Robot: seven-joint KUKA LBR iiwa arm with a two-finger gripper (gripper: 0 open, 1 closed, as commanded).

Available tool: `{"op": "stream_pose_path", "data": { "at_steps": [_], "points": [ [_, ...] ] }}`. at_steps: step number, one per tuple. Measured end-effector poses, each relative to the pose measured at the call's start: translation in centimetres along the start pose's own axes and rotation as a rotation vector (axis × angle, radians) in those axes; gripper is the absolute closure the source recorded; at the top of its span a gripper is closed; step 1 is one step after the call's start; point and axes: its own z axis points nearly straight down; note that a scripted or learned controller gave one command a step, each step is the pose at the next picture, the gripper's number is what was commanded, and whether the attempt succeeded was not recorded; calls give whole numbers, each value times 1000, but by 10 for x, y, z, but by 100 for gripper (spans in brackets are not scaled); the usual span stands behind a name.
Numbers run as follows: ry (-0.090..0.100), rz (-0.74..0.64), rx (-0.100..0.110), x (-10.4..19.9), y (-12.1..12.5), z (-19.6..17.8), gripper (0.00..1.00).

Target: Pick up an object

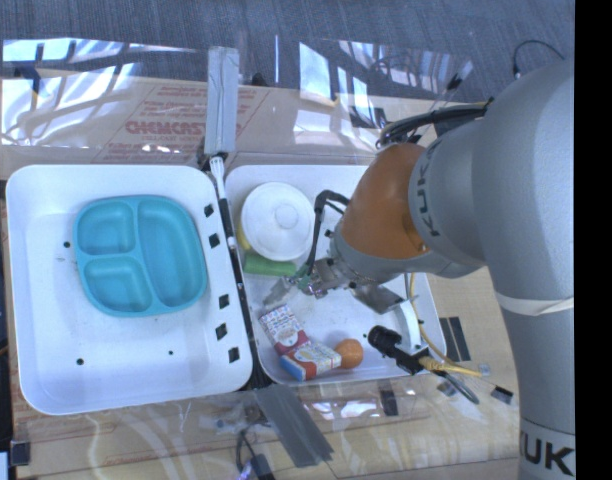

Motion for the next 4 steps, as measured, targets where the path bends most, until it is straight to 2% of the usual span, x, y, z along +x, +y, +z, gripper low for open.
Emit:
{"op": "stream_pose_path", "data": {
  "at_steps": [1,2,3,4],
  "points": [
    [3,-182,6,17,-45,3,0],
    [1,-349,3,-4,-50,2,0],
    [0,-352,1,-4,-49,-8,100],
    [-1,-290,1,32,-5,-99,100]
  ]
}}
